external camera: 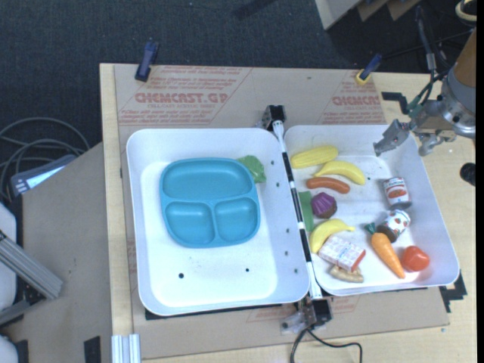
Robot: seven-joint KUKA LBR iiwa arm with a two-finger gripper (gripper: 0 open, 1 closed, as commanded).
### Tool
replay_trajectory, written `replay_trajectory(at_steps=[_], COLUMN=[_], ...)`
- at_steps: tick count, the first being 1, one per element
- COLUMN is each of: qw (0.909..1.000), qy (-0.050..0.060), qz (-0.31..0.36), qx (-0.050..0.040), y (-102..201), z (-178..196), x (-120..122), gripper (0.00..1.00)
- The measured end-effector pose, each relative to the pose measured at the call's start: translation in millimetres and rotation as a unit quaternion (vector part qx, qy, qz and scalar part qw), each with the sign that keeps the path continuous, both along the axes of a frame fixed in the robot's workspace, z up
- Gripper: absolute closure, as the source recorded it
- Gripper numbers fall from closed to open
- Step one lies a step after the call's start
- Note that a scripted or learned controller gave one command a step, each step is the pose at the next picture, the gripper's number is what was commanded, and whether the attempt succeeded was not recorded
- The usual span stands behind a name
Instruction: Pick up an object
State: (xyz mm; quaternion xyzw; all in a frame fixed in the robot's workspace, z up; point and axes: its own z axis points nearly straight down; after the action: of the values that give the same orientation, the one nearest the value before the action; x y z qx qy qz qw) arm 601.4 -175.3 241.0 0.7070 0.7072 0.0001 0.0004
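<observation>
Over right bin's [442,225] far right corner: gripper [412,138] hovers, fingers spread, nothing between them. Below: bananas [340,171], sausage [328,184], can [395,191], carrot [386,254], tomato [415,259].

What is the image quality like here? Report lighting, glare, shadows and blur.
Camera view: lighting even and soft; the blue tray and both white bins show faint sheen without hard glare; shadows beneath the toy food are faint; the gripper at the right looks slightly soft; small labels, like the can's, are unreadable.
</observation>
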Motion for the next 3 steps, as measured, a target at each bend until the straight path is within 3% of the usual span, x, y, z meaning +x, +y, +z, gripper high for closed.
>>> replay_trajectory(at_steps=[1, 2, 3], qw=[1.0000, 1.0000, 1.0000], qy=[0.000, 0.001, 0.001], qz=[0.000, -0.001, 0.000], qx=[0.0002, -0.0001, 0.0007], y=[55, -10, 35], z=[-111, -157, -157], x=[-40, -92, -123], gripper=[0.00, 0.00, 0.00])
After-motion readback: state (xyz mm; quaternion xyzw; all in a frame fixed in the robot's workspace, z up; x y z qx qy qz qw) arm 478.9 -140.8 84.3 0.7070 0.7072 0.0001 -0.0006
